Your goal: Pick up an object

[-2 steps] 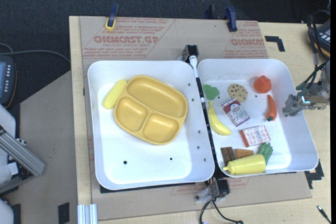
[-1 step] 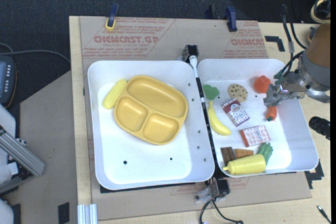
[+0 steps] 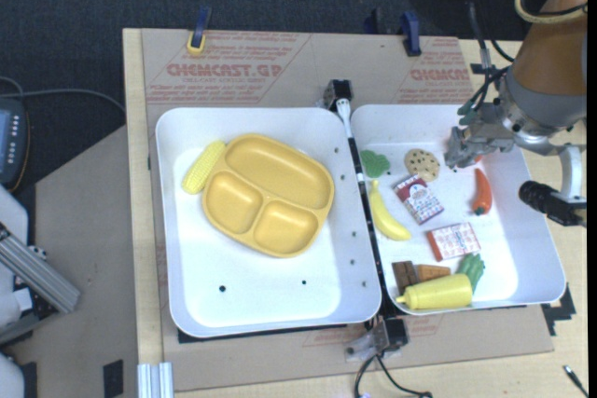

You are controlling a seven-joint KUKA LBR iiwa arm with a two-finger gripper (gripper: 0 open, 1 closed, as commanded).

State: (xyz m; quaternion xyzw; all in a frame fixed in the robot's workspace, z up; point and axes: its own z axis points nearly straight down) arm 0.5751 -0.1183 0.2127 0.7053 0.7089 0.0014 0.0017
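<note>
Presently the gripper (image 3: pixel 464 147) hangs over the upper right part of the right bin (image 3: pixel 536 280), at the end of the grey arm that reaches in from the right; whether it is spread or pressed together cannot be told from this angle, and nothing is seen pinched in it. The nearest candidate is the chocolate-chip cookie (image 3: pixel 423 164), which lies just beside the gripper, toward the left and slightly nearer the camera. The red chilli pepper (image 3: pixel 481 191) lies near as well, below and a little right of the gripper, its long axis running roughly up and down the view. Further off in the same bin lie a red snack packet (image 3: pixel 419 199), a banana (image 3: pixel 385 215), a second red packet (image 3: pixel 454 241), a green leafy piece (image 3: pixel 375 163) and a yellow corn cob (image 3: pixel 437 294) at the front wall. The left bin (image 3: pixel 182 275) holds a yellow divided tray (image 3: pixel 268 194) with a small corn cob (image 3: pixel 203 166) against its left rim, well apart from the gripper. In my judgement the coming move turns on a short shift to the left and a descent onto the cookie
</note>
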